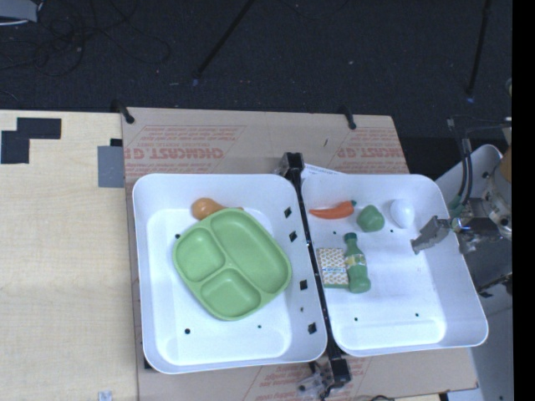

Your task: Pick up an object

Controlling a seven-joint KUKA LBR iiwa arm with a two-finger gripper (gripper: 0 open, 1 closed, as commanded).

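The right bin (401, 328) holds an orange carrot-like piece (332, 211), a green round item (370, 218), a white egg-shaped object (402, 213), a green bottle (357, 263) lying down and a small patterned box (333, 267) touching the bottle's left side. My gripper (430, 234) hangs over the right bin's right side, just right of and below the white object, apart from all items. Nothing shows in its grasp.
The left bin (159, 324) carries a green divided plate (231, 263), with an orange object (206, 208) partly tucked behind its upper left rim. A black divider (303, 249) runs between the bins. Cardboard (209, 144) lies under both bins.
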